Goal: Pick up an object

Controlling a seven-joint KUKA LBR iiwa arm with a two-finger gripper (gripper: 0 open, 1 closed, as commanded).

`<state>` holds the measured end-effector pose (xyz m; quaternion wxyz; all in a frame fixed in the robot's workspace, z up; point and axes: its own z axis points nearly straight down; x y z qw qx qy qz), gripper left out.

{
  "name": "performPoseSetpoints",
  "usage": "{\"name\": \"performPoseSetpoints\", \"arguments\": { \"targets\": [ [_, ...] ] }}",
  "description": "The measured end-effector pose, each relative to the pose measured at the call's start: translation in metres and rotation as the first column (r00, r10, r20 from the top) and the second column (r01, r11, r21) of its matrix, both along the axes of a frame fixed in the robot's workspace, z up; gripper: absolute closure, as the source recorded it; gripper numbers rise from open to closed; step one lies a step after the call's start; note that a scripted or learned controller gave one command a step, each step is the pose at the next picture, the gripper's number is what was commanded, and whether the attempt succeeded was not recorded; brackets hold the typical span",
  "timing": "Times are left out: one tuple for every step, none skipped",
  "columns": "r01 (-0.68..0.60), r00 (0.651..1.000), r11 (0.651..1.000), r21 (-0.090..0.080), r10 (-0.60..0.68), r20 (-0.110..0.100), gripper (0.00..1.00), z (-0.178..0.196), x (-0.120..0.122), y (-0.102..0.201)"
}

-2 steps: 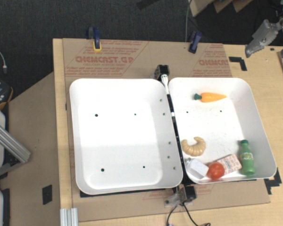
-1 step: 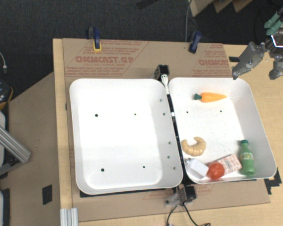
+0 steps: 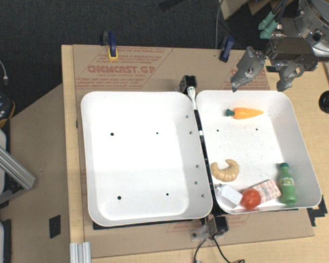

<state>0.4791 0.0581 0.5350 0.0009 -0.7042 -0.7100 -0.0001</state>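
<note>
Cardboard bench [image 3: 137,64] | glossy white bin [image 3: 296,141] | tapered carrot [image 3: 244,113] | ridged croissant [image 3: 225,170] | gripper [image 3: 263,80] splayed, holding nothing

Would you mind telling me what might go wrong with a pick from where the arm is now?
1. The open two-finger gripper hangs above the right white bin's far rim, so a straight descent may strike it.
2. The red tomato, red-and-white packet and green bottle crowd the near corner; the fingers might catch two.
3. The orange carrot looks slim and may slip.
</note>
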Motion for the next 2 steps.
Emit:
{"name": "performPoseSetpoints", "arguments": {
  "targets": [
    [-0.003, 1.000, 1.000, 0.001, 0.003, 0.003, 0.00, 0.000, 0.000, 0.093],
    [0.001, 1.000, 1.000, 0.001, -0.001, 0.003, 0.00, 0.000, -0.001, 0.156]
  ]
}}
